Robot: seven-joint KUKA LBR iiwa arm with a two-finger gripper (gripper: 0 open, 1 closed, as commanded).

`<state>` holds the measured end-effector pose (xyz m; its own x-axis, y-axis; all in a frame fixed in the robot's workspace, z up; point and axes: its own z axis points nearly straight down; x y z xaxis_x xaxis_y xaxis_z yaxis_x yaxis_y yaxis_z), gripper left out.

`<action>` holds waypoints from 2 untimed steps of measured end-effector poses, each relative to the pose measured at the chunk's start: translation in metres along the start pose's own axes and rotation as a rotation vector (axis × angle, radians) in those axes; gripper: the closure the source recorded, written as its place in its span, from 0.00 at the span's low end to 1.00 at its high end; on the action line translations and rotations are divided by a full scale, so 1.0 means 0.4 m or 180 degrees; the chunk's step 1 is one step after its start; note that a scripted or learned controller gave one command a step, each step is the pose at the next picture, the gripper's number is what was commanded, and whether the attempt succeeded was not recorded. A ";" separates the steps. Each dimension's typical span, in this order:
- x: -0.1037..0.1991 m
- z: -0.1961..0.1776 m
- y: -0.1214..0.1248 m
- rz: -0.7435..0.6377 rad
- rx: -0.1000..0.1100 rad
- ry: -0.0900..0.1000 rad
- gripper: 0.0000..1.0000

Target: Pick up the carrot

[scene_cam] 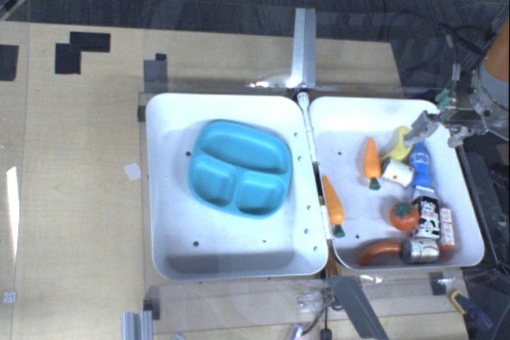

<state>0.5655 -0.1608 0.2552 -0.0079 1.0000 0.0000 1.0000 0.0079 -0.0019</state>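
Carrot (370, 161) in right bin, just left of tool (437, 123).

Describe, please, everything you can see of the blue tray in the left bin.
The blue tray is a rounded, glossy, plastic-looking dish in bright sky blue. It has three compartments: one long one along its far side and two smaller ones side by side nearer the camera. It lies flat and right way up, turned slightly askew, on the floor of the left bin, roughly in the middle, apart from the walls. Its compartments hold nothing and nothing else touches it.
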 end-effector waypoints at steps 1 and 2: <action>0.068 0.223 0.080 -0.0384 0.0000 0.0001 0.00; 0.068 0.222 0.080 -0.0383 -0.0002 0.0001 0.00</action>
<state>0.5973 -0.1336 0.1665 -0.1280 0.9918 0.0003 0.9918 0.1280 -0.0014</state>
